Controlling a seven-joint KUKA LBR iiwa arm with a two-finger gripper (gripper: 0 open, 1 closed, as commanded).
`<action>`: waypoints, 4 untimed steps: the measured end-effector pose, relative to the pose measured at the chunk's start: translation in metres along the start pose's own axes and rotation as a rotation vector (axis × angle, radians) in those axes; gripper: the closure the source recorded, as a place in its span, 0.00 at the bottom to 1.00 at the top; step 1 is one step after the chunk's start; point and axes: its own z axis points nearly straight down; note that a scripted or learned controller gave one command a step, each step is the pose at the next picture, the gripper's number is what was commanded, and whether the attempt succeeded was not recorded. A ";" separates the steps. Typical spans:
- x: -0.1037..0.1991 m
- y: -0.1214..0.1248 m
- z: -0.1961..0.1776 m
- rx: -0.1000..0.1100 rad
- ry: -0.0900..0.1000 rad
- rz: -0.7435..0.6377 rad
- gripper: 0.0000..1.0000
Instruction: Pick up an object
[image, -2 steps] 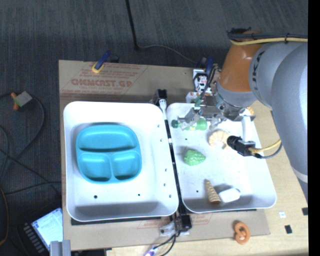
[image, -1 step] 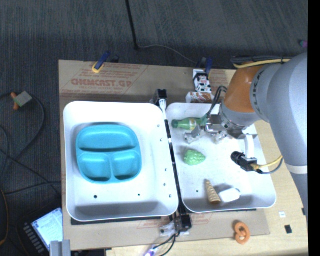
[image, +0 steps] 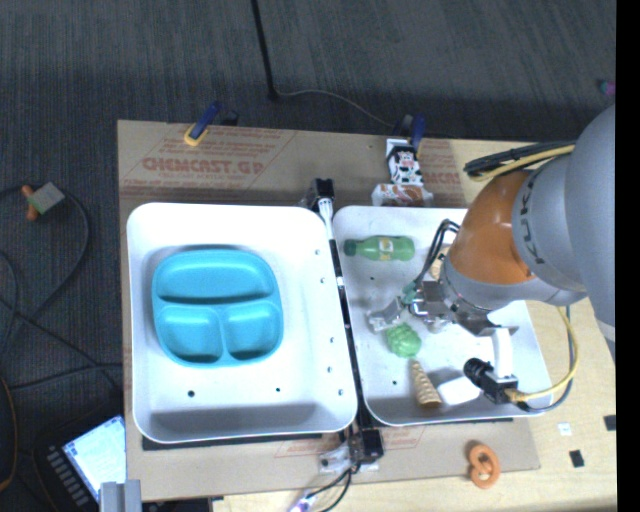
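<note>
Two white bins are seen side by side on a table. The tool is lowered into the right bin, just above a green round object, likely the pick target. Whether it is open or closed cannot be told. A blue divided tray is seen in the left bin.

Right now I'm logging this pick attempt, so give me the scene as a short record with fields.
left bin: blue divided tray
right bin: green bottle, green round object, ice cream cone toy
arm: reaches in from the right
gripper: low in the right bin, just above the green round object
held object: none seen between fingers
</note>
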 end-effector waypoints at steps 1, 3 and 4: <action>-0.001 0.000 -0.010 -0.001 -0.002 0.001 1.00; 0.068 -0.045 -0.106 0.010 0.003 -0.002 1.00; 0.030 0.067 -0.130 0.006 0.001 -0.001 1.00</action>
